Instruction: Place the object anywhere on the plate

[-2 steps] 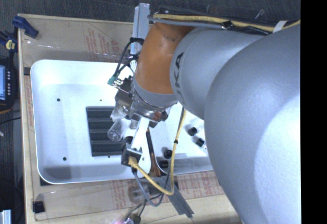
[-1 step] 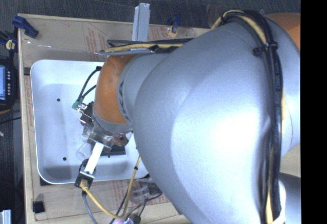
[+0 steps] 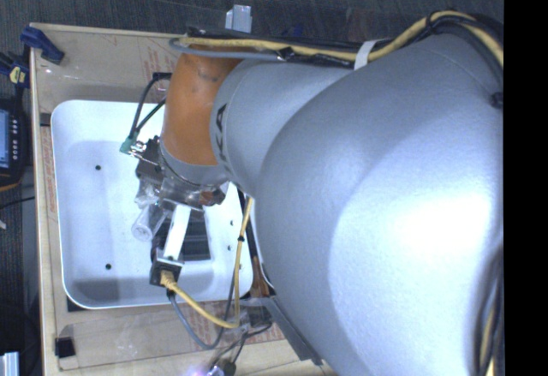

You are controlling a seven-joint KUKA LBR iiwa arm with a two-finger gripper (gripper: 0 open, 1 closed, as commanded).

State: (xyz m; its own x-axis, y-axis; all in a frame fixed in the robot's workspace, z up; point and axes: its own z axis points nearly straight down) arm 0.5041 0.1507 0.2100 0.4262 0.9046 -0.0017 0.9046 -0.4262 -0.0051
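step: gripper (image 3: 147, 224) low in the white bin (image 3: 86, 194) (grip unclear) | next: find the plate, then move there

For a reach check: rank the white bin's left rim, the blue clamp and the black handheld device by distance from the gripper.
1. White bin's left rim, left of the gripper.
2. Black handheld device, left edge.
3. Blue clamp, top-left corner.

A broad, smooth grey arm casing (image 3: 368, 194) is seen, with an orange band (image 3: 193, 109) above the wrist. A yellow cable (image 3: 282, 47) is run along its upper edge, bound by a white strap (image 3: 366, 53). Dark wires with a green connector (image 3: 130, 145) are attached beside the wrist
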